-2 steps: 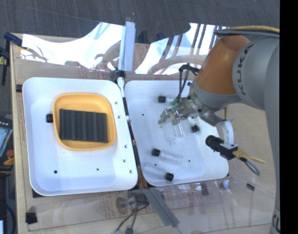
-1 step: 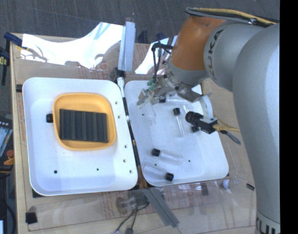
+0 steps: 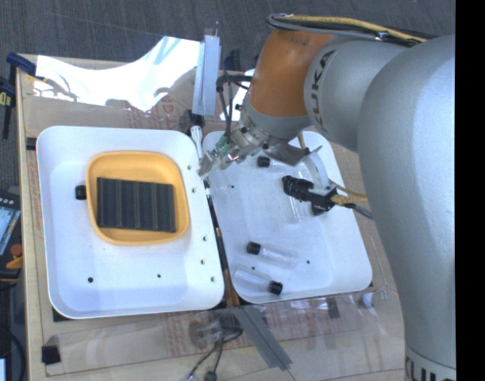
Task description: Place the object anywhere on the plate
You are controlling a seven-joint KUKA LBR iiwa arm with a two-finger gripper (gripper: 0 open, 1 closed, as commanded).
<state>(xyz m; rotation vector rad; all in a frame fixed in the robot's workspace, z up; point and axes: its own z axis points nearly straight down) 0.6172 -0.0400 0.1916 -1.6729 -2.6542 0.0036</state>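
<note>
A yellow plate (image 3: 139, 167) with a dark ribbed insert (image 3: 137, 205) lies in the left bin (image 3: 115, 288). In the right bin (image 3: 337, 268) lie clear vials with black caps: one (image 3: 262, 250) in the middle and one (image 3: 266, 284) near the front edge. A small black cap (image 3: 263, 162) sits close under the wrist. My gripper (image 3: 217, 154) hangs low over the right bin's back left corner, beside the wall between the bins. Its tips are tangled with the bin edge in this view, and nothing shows clearly between them.
A small black piece (image 3: 81, 192) rests in the left bin against the plate's left rim. A faint clear tube (image 3: 294, 209) lies mid-bin on the right. Crumpled foil (image 3: 123, 78) and an upright grey bar (image 3: 206, 74) stand behind the bins.
</note>
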